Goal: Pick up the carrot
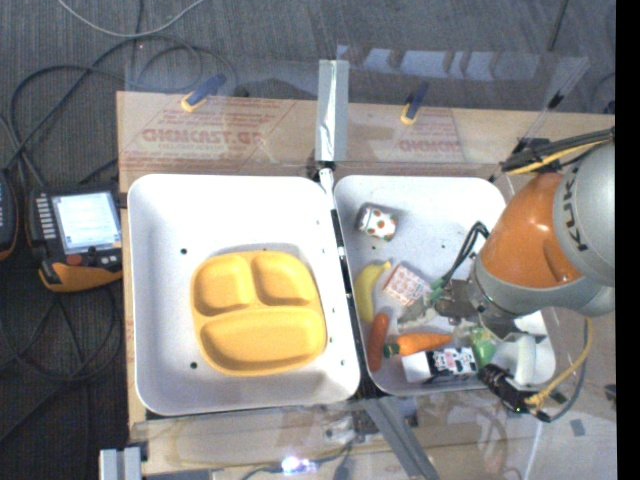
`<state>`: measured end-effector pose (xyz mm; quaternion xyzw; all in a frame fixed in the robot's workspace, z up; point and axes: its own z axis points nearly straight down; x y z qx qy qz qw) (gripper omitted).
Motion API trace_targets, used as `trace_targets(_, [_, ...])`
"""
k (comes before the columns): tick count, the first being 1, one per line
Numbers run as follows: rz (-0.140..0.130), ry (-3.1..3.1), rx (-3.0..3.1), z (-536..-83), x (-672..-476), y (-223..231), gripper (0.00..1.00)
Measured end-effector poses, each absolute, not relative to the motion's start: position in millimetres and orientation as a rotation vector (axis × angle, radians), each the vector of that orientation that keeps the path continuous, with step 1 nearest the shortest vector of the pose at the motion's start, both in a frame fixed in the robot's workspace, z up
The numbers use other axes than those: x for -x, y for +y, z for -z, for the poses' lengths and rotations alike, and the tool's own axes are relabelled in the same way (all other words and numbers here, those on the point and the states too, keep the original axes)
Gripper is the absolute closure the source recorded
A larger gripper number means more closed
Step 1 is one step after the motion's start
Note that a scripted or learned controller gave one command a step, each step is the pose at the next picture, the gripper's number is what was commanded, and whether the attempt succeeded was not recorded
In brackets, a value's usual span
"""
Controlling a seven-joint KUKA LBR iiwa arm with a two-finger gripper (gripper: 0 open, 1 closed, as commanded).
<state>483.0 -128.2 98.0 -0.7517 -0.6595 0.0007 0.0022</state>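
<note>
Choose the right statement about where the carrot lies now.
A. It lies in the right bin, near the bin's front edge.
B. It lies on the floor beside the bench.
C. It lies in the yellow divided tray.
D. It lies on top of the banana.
A. The carrot lies on the floor of the right bin toward its front edge, apart from the yellow tray in the left bin and from the banana.

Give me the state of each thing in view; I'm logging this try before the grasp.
carrot: lying flat in the right bin, not lifted.
banana: lying by the bin's left wall.
yellow divided tray: upright in the left bin, compartments bare.
small white can: tipped on its side.
end effector: low over the right bin, above the carrot.
</note>
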Motion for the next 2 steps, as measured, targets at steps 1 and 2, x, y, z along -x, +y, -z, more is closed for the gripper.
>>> trace_targets(1, [0.003,-2.143,2.298,-93,-523.1,-150,0.00])
trace_targets(2, [0.016,-2.068,2.392,-92,-489.6,-119,0.00])
